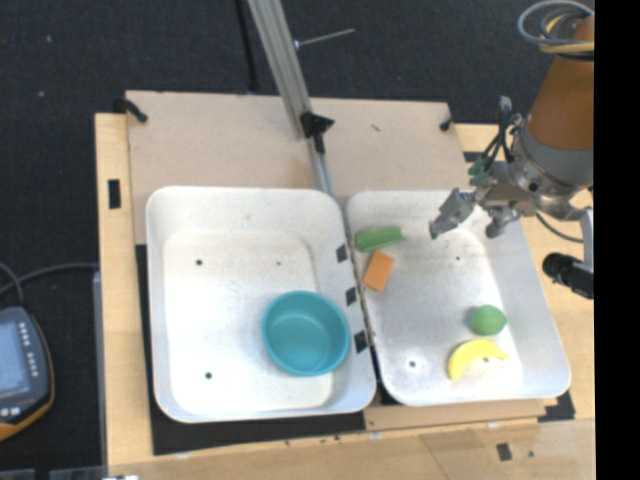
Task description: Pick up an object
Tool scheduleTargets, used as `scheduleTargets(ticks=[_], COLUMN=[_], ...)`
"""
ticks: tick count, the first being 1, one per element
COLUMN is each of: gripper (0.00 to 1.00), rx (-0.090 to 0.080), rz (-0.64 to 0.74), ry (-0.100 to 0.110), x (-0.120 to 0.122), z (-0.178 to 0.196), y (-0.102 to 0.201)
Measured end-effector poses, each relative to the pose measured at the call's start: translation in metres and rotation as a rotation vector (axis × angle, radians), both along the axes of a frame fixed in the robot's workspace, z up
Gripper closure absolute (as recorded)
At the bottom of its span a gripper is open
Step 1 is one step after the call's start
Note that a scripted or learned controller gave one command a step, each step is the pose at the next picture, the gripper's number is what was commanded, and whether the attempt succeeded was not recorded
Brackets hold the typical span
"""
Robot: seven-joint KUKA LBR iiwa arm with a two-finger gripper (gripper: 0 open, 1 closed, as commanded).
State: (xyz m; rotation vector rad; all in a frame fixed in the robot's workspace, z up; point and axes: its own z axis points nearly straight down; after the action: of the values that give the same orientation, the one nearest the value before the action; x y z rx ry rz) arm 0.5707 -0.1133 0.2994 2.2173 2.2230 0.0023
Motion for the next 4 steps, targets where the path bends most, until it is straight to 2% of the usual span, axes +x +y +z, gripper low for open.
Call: scheduleTargets(ticks=[1,2,3,4], gripper=[0.00,0.00,0.00,0.00], rx=[0.000,-0.001,-0.001,-0.001], rz=[-0.001,-0.004,-0.004,-0.005], ry=[0.000,0.004,0.007,0.007], x=[0.000,-0.006,-0.001,-0.001], z=[0.000,-0.046,-0.107,-0.150], y=[0.000,0.005,0.001,0.004])
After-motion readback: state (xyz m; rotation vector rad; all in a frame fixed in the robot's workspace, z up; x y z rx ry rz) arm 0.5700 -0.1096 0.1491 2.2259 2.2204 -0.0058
